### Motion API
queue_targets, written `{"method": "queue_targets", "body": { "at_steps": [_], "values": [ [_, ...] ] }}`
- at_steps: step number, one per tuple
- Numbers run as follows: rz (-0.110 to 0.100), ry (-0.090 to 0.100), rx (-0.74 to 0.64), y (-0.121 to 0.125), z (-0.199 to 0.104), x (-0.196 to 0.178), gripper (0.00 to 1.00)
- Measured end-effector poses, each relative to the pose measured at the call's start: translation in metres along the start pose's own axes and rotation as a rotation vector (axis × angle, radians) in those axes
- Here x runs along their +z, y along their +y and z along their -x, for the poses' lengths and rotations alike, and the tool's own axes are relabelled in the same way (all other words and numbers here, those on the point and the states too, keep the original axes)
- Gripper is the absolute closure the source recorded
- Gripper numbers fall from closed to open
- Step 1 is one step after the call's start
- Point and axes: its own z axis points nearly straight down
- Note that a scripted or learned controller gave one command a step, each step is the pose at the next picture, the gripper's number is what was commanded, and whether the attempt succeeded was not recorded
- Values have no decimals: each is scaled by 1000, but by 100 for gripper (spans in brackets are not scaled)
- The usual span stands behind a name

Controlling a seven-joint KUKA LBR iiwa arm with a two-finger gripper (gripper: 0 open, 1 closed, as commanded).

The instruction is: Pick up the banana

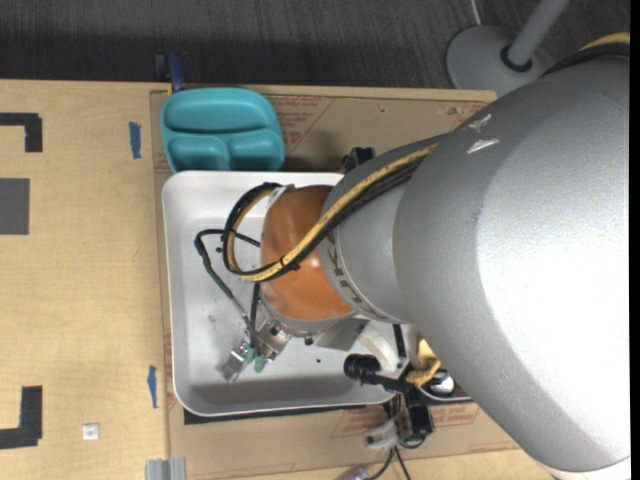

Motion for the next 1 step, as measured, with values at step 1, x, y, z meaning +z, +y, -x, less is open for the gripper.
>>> {"method": "queue_targets", "body": {
  "at_steps": [1],
  "values": [
    [-6,1,292,35,25,-38,0]
  ]
}}
